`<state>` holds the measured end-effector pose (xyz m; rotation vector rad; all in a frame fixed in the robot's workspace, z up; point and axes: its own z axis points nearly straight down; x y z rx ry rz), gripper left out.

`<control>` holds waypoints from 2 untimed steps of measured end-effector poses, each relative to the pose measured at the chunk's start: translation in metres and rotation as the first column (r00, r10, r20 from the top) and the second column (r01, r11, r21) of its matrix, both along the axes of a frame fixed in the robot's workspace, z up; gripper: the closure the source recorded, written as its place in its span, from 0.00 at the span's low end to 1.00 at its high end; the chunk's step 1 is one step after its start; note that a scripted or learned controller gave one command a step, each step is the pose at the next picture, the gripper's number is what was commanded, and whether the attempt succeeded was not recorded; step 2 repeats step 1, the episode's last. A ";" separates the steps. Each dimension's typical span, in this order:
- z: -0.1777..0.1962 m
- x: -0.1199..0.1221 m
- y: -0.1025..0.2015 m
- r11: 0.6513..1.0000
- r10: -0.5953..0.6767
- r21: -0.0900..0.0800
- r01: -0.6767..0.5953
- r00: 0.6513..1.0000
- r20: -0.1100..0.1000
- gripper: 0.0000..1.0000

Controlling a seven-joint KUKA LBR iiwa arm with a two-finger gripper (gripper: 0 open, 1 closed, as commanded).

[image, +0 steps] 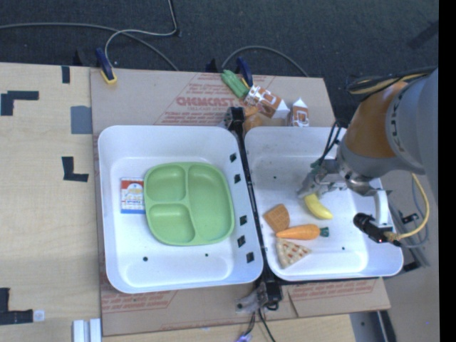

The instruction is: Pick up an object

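You are looking down at a sheet of brown cardboard (199, 102) lying under both bins, and red print reading "CHEMCAST" is showing on it just behind the left bin (114, 212). That bin is holding a green divided plate (189, 203) with three compartments, and a small card (132, 195) with a red and blue label is lying flat against the plate's left edge; its writing is too small for you to read.

The right bin (285, 148) is sitting just beside the left bin, their rims touching. In it you are seeing a yellow toy banana (317, 206), an orange toy carrot (301, 231) with a green tip, a tan bread-like piece (278, 216) and a waffle-patterned wedge (292, 251), all grouped towards the front of that bin. The gripper (319, 182) is hovering over the right bin just behind the banana, and you cannot tell whether its fingers are open or closed, nor whether they are touching the banana.

Behind the right bin, small brown and white carton-shaped toys (274, 107) and a green object (234, 84) are resting on the cardboard.
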<state>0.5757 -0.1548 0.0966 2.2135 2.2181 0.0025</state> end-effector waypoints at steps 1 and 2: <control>0.088 0.003 0.087 1.000 0.001 0.005 -0.001 1.000 -0.007 1.00; 0.088 0.003 0.087 1.000 0.001 0.005 -0.001 1.000 -0.007 1.00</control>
